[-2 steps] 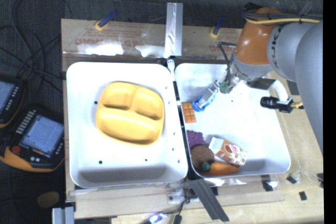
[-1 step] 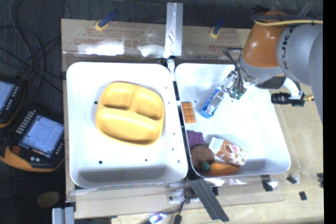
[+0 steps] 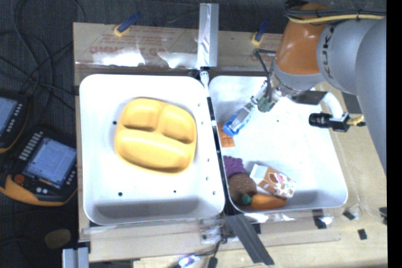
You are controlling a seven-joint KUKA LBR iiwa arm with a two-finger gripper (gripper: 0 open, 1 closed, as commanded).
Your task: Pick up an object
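Note:
My gripper (image 3: 236, 123) reaches down and left from the grey arm with the orange band (image 3: 300, 50), low over the upper left part of the right bin (image 3: 301, 147). A small blue piece (image 3: 232, 127) shows at its tip, and I cannot tell whether it is a held thing or part of the gripper. Along that bin's front edge lie purple grapes (image 3: 233, 166), a brown round item (image 3: 240, 185), an orange carrot (image 3: 268, 202) and a white and orange packet (image 3: 275, 181). A small orange item (image 3: 226, 137) lies against the divider.
A large yellow divided tray (image 3: 154, 134) fills the middle of the left bin (image 3: 94, 185). A black fitting (image 3: 326, 120) sits at the right bin's right rim. A pendant (image 3: 41, 163) and cables lie on the floor at the left.

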